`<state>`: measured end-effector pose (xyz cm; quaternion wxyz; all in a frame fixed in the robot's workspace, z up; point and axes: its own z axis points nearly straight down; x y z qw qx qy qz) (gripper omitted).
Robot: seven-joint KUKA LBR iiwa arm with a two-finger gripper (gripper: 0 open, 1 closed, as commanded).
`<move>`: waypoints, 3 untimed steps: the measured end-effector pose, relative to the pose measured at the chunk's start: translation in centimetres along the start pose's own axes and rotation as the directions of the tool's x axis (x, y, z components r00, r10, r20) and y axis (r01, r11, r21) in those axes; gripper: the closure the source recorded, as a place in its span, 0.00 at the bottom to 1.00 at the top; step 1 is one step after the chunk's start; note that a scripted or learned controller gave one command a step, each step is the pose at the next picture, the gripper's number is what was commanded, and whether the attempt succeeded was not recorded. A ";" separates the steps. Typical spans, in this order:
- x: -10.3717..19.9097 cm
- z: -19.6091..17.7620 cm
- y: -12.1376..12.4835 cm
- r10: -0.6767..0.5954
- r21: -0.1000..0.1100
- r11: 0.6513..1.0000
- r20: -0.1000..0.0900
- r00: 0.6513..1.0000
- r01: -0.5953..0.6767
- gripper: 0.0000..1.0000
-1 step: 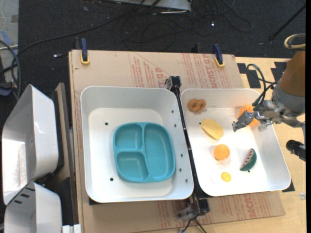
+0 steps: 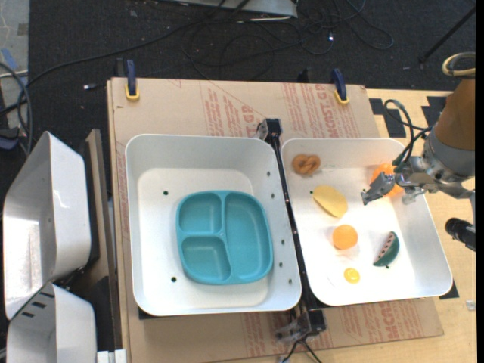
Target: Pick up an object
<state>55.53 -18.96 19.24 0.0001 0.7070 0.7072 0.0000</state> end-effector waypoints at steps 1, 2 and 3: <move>-0.8 5.8 -0.4 0.002 0.004 1.000 -0.001 1.000 -0.002 0.00; -0.8 10.3 -0.5 0.002 0.005 1.000 -0.001 1.000 -0.002 0.00; -0.8 9.0 -0.4 0.001 -0.001 1.000 0.000 1.000 -0.001 1.00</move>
